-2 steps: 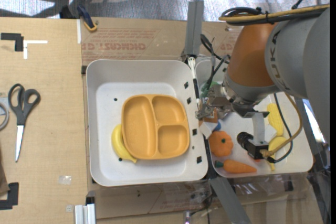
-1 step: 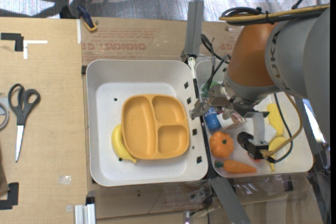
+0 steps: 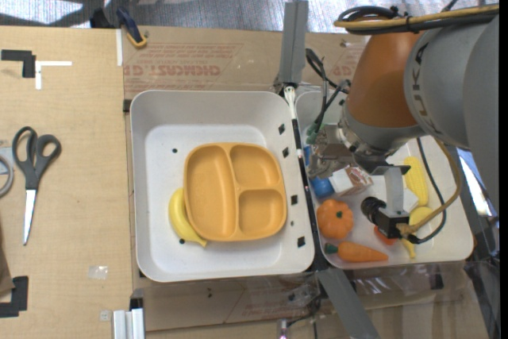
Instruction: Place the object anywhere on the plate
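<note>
Yellow banana (image 3: 183, 223) just beside plate (image 3: 236, 191)

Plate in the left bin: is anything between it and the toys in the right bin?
Only the two bins' adjoining walls. The plate lies open, a banana tucked under its left edge. The pumpkin and carrot sit nearest.
</note>
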